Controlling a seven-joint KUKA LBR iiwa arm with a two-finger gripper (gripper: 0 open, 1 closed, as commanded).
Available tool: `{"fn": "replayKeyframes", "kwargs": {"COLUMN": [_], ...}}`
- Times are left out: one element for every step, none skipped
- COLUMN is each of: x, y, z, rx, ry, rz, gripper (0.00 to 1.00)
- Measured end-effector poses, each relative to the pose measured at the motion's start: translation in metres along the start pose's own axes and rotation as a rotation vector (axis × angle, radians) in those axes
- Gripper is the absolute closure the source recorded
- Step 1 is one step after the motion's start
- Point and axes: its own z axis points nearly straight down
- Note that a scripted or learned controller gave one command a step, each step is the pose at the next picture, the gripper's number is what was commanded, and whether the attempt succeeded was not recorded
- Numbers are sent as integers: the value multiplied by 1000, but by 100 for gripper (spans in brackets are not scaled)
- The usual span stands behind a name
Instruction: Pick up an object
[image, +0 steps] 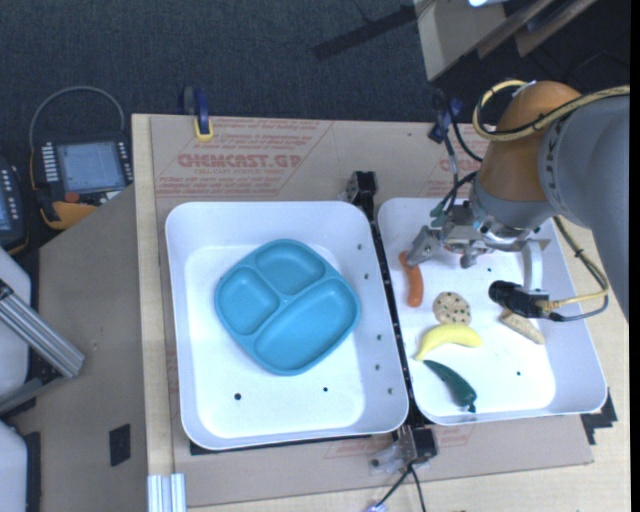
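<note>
Right bin (570, 370): carrot (413, 285), cookie (452, 306), banana (448, 340), green pepper (452, 382); left bin (200, 240): 1 blue plate (287, 318).

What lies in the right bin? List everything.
In the right bin: an orange stick, a speckled cookie, a banana, a green pepper and a tan wedge. The arm covers its far part, hiding anything beneath.

Glossy blue plastic plate (287, 318), smooth white plastic bins (290, 408), matt brown cardboard bench top (250, 165).
</note>
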Motion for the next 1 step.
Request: {"fn": "replayKeyframes", "kwargs": {"x": [1], "y": [0], "z": [23], "rx": [-2], "ry": [-1], "rz": [1], "gripper": [0]}}
